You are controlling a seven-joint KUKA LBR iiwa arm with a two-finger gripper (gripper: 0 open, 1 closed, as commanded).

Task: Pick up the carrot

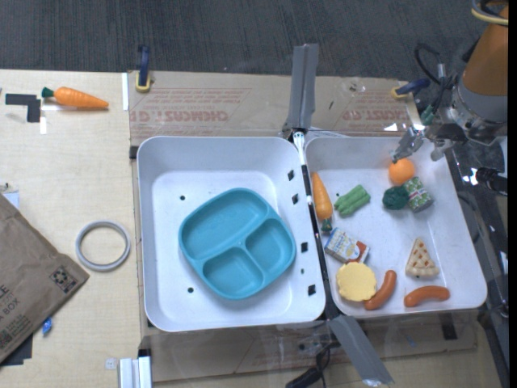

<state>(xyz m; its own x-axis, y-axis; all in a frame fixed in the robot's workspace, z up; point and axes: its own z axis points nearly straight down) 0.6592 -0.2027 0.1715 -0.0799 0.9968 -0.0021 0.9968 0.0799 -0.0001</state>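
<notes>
The slim orange toy carrot (321, 196) lies in the right white plastic bin (472, 253), tight against its left wall, with the long axis along the wall. The two-finger gripper (412, 145) of the grey arm hangs near the far right part of this bin, above a small round orange ball-shaped fruit (401, 170); whether its jaws are open or closed I cannot tell.

I see some risks. The carrot is touching the wall, so one finger may hit the rim or find no room beside it. The gripper is well apart from the carrot and near the orange fruit, a dark green broccoli piece (395, 198) and a green bean pod (352, 200), so it could take a wrong thing. A second orange carrot with a green top (74, 97) lies on the wooden bench far to the left, outside both bins, and may confuse the choice.

Writing: the brown cardboard behind the bins (210, 103) carries red print, upside down, that I cannot read surely. The brown box at the lower left (24, 285) shows "BOX".
</notes>
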